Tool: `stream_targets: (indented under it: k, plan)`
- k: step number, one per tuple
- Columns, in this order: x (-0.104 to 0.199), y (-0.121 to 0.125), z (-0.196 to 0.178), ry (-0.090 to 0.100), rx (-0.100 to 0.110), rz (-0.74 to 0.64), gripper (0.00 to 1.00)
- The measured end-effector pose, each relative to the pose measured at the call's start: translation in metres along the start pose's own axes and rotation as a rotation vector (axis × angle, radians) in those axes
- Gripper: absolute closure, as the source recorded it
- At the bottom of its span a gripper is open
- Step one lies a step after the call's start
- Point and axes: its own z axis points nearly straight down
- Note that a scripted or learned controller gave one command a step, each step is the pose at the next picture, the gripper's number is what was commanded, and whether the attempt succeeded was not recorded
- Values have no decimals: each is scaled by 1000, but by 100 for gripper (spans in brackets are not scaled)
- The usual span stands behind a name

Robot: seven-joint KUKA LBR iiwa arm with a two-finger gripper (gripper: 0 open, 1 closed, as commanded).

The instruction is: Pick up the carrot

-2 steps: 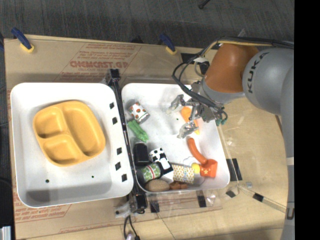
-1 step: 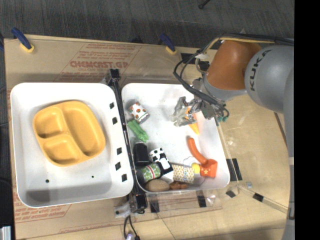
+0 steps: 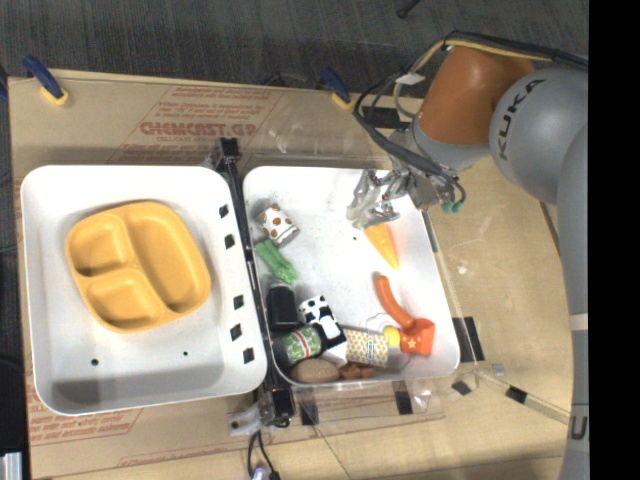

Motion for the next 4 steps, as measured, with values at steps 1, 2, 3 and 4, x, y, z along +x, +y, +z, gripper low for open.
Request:
stream_targets:
  k: [1,2,3,4]
  plan:
    - [102,27,6,6,-4,-244,100]
    - [85,69,-82,-3,1,-364,100]
    - [89,49,-146,1,-2,-880,100]
    - [120,104,-97,6,-7,-595,100]
